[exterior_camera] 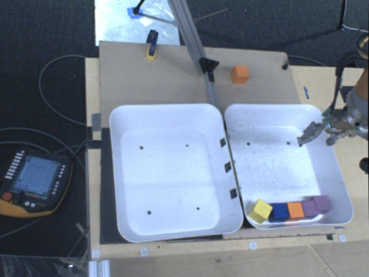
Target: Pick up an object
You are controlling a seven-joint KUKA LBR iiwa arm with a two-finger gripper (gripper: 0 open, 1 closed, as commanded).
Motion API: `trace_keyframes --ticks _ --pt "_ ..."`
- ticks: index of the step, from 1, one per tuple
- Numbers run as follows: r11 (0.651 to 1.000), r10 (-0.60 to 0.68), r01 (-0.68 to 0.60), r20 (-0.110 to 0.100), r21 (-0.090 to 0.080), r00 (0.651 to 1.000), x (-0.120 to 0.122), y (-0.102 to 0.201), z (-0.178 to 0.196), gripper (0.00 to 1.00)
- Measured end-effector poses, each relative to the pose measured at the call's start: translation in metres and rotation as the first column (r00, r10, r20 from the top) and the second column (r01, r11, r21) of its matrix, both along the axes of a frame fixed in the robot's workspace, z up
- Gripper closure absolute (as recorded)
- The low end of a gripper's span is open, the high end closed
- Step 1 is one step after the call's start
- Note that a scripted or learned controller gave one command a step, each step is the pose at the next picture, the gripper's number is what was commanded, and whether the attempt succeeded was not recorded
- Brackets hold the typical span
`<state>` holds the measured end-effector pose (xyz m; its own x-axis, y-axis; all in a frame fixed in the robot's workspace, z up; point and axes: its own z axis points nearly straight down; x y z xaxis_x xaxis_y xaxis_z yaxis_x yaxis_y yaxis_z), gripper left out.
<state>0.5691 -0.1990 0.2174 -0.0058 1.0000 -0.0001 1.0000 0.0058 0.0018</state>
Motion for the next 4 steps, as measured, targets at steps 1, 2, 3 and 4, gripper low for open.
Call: trace_keyframes --ticks 1,2,3,4 --pt "1.0 -0.008 0.008 -0.008 0.002 1.0 -0.052 -0.011 -0.115 0.0" --pt "1.0 0.007 -0.007 0.004 0.001 1.0 0.008 0.051 -0.127 0.0" --pt "1.0 -0.007 0.007 0.009 -0.006 1.0 0.001 -0.006 -0.019 0.0" --pt "1.0 -0.006 0.006 -0.01 0.004 1.0 -0.048 0.014 -0.111 0.0"
